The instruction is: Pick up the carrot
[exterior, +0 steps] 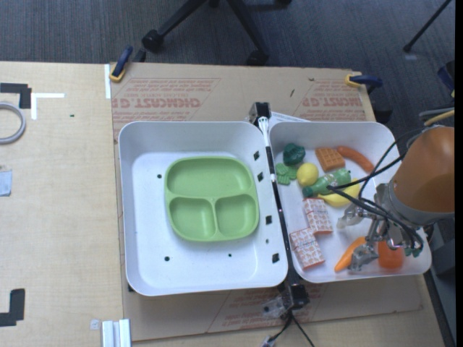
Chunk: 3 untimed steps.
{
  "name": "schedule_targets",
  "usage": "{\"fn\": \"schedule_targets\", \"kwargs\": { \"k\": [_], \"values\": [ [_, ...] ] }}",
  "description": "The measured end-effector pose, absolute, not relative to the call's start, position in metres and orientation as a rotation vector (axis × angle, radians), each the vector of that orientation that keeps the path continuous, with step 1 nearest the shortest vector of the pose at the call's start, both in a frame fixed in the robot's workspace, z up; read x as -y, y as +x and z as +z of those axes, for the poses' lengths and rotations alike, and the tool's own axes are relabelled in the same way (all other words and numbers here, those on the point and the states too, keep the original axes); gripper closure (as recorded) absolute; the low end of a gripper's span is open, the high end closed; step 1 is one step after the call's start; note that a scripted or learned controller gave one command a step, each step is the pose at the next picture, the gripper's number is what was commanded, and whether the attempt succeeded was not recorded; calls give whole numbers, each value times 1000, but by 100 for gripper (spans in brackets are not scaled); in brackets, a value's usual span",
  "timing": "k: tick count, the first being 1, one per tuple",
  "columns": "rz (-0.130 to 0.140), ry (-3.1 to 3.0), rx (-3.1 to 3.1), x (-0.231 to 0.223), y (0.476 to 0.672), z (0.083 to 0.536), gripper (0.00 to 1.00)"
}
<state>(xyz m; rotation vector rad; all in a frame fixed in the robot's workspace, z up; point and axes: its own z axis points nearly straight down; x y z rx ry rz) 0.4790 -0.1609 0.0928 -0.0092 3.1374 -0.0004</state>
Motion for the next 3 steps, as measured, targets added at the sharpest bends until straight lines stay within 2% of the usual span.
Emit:
{"fn": "schedule_targets", "kwargs": {
  "k": [1,2,3],
  "values": [
    [0,-14,-3137,147,479,120,0],
    [-10,-394,-3106,134,489,97,0],
    [-13,-695,-3046,104,493,98,0]
  ]
}}
